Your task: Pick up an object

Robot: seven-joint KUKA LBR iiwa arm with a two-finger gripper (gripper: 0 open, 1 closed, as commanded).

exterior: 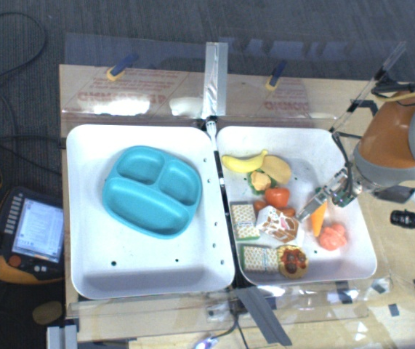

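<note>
Camera view gave us both white bins from above, side by side on the bench (76, 86). We saw the left bin (83, 267) in the left half of the frame, carrying a blue divided plate (152, 190) tilted a little toward the lower right. We saw the right bin (360, 264) in the right half, crowded with small toy foods. A banana (242, 163) lay near its upper left, with a tan rounded piece (277, 169) just beside it and a red tomato-like piece (277, 196) below that. Lower down we noted a white packet with red print (278, 225), two green-edged cards (244, 220) along the bin's left wall, and a small round pastry-like item (292, 261) near the bottom edge. A pink rounded object (331, 235) sat toward the lower right, and an orange carrot-like piece (318, 219) lay just above and left of it.

The arm (385, 144) came in from the right edge. Its end effector (336, 194) hung low over the right bin, right above the carrot-like piece. We could not tell whether it was released or clenched, nor whether it touched anything.
</note>
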